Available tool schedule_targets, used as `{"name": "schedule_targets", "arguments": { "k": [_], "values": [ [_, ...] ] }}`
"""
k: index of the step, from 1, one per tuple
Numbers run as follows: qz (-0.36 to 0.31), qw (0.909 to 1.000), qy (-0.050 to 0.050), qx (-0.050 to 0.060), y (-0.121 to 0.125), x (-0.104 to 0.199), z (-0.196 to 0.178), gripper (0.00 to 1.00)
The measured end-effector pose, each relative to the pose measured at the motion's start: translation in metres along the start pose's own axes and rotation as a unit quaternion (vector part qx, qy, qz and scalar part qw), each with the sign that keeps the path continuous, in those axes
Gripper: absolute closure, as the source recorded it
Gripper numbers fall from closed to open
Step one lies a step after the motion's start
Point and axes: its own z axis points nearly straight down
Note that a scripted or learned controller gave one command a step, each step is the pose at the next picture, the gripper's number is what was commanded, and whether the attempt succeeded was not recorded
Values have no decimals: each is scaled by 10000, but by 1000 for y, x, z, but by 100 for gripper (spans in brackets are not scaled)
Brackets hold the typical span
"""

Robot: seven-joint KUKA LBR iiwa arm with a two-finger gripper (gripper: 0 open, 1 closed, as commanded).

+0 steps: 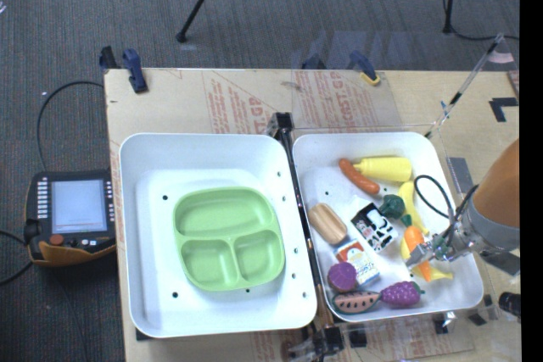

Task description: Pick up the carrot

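On my feed the far left shows a teach pendant lying on the floor beside the counter; its screen is lit. The left white bin carries a green divided plate, three compartments, sitting roughly in the middle. Moving over the black divider, the right bin is crowded; a bread roll lies near its left wall, with a small carton below it and a purple round piece touching the carton's left side; a watermelon slice and a bunch of grapes rest along the near wall. Near the top I see a red sausage-like piece just beside a yellow corn cob; a black-and-white box sits in the middle, a dark green vegetable just to its upper right, and a yellow banana-like piece beyond that. The carrot, orange, lies in the right part of this bin, just right of the black-and-white box. The claw is low in the bin at the carrot's lower right, touching or overlapping it; I cannot tell whether it is spread or closed, nor whether it has the carrot. A yellow piece shows just below it; a black cable loop arcs above; the arm enters from the right edge.
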Motion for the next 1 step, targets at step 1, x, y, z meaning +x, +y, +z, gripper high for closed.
{"name": "schedule_targets", "arguments": {
  "k": [1],
  "values": [
    [251,9997,-23,-4,32,55,-75,100]
  ]
}}
